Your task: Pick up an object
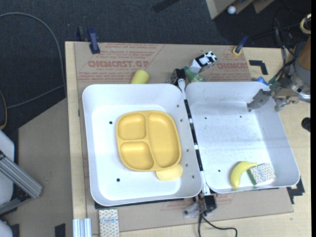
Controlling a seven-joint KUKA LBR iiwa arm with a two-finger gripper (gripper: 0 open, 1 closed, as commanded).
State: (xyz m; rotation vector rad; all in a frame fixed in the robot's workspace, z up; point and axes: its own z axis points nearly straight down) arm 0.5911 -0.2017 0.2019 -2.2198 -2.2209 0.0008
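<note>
In the right bin (232, 127) a yellow banana (239, 173) lies near the front edge. A small patterned pad (262, 173) touches its right side. The left bin (98, 132) holds a yellow divided plate (148, 140), and a pale yellow piece (169, 173) pokes out from under the plate's front edge. My gripper (269, 101) hovers over the back right corner of the right bin, far from the banana. It is open, with nothing between its fingers (256, 101).
On the bench behind the bins lie a yellow cylinder (140, 76) and a black-and-white toy (204, 60). Blue clamps (92, 40) grip the board's back edge. Cables and hardware sit at the seam between the bins.
</note>
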